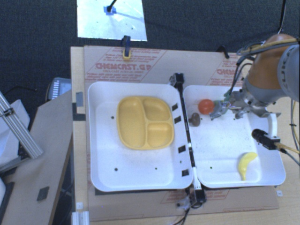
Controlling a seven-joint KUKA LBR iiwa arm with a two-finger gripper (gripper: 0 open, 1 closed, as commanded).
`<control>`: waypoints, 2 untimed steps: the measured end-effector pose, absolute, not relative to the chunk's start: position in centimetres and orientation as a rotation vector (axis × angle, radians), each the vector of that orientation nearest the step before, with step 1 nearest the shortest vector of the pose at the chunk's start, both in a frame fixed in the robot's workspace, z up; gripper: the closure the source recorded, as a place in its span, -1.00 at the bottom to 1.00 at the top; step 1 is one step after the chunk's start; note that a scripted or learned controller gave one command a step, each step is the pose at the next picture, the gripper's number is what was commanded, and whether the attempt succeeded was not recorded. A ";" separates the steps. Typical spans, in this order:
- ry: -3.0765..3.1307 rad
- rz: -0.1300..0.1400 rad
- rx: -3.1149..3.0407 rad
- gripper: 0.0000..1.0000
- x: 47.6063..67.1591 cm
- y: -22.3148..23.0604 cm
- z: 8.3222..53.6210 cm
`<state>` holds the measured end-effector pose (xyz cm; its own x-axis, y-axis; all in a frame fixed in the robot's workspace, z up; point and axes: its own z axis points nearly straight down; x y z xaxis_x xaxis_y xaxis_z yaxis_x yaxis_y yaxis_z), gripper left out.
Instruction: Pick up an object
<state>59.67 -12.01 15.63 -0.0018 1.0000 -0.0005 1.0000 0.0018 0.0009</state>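
Observation:
In the right bin [225, 139], a red-orange ball [205, 106] lies near the back left corner. A small brown object [194, 120] sits just in front of it by the bin's left wall. A yellow banana [246, 164] rests near the front right corner. My gripper [219, 108] hangs low over the right bin, immediately right of the red-orange ball and close to touching it. Nothing is visibly held. The grey arm with its orange band [268, 67] reaches in from the right.
The left bin [101, 168] holds a yellow divided plate [144, 122] at its middle. A black divider with clips [183, 125] runs between the bins. A black fitting with a cable [265, 138] sits at the right bin's right wall.

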 end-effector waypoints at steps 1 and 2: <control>2.222 0.000 2.221 -1.00 59.6 -12.1 11.5; 2.220 0.002 2.219 1.00 59.7 -12.1 12.8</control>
